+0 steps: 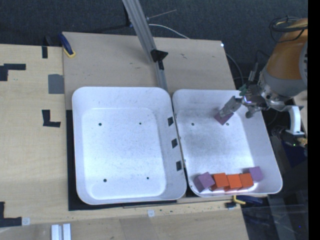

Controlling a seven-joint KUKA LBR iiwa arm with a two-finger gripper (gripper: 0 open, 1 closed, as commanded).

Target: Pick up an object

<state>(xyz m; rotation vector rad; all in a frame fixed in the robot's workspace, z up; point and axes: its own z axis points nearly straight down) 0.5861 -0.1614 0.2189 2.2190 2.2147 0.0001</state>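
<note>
My gripper (236,114) hangs over the upper right part of the right bin (210,149), and its two fingers stand apart, open. A small purple block (222,117) lies right at the tip of the left finger (231,105), not between the two fingers. Whether that finger touches the block I cannot tell. Along the bin's front edge runs a row of blocks: a purple one (203,181), three orange ones (232,181) side by side, and another purple one (256,173) at the right end.
The left bin (122,144) stands beside the right one. A slanted metal bar (145,31) reaches down to the gap between the bins. The arm's orange band (287,59) is at the far right.
</note>
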